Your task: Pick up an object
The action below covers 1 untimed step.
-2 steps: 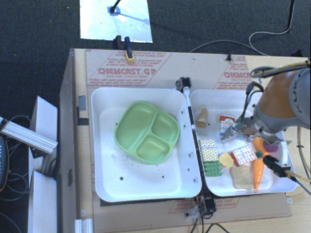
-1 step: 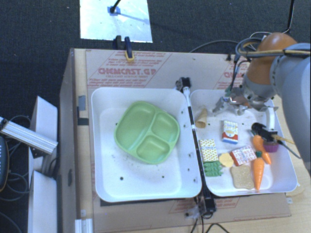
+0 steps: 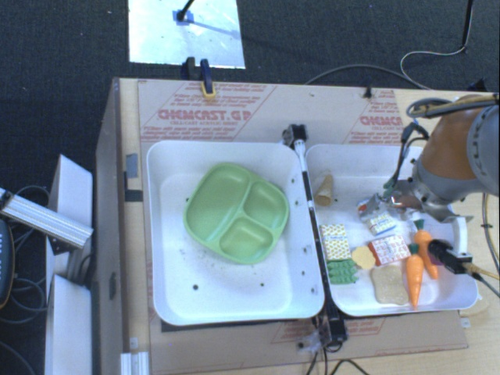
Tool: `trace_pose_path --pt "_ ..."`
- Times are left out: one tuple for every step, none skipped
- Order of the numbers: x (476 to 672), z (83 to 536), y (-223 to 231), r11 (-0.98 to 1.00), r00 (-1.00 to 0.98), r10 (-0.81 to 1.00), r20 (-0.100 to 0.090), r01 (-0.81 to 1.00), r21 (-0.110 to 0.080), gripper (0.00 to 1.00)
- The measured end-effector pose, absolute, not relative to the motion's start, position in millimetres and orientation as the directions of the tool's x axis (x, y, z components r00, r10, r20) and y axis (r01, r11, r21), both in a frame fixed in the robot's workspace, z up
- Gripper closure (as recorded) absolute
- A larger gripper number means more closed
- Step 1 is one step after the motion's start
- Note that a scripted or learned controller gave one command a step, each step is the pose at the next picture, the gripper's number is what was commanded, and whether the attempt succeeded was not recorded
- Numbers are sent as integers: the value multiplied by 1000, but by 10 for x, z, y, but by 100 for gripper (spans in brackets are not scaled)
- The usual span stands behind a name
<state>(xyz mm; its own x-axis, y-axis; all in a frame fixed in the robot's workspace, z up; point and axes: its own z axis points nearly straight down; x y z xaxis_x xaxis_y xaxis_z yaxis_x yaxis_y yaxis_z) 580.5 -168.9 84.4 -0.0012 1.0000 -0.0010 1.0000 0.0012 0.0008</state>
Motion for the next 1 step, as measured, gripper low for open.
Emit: trace_pose_path --pt "5816 952 -1687 2 -2 1000 -1 1000 4 100"
